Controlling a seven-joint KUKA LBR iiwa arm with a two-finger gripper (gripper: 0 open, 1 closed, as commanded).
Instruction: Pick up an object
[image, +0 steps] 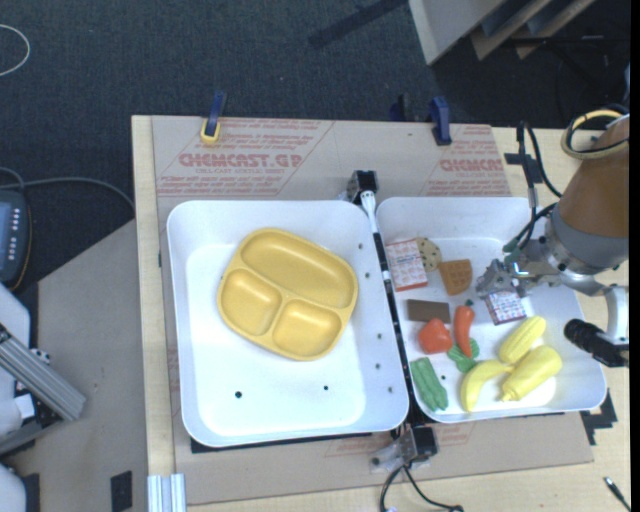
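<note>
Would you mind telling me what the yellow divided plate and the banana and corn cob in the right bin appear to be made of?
The yellow divided plate looks like moulded plastic: one even colour, rounded compartment edges, a soft sheen. The banana and corn cob look like plastic toy food, with flat bright yellow and smooth, simplified shapes; rubber or foam can't be ruled out.

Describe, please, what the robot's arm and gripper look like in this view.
The arm is a thick rounded column with a broad orange band above a grey wrist section. Black cables run along its upper side. The gripper is a small metallic grey assembly with a spot of teal on it; finer detail is too small to tell.
</note>
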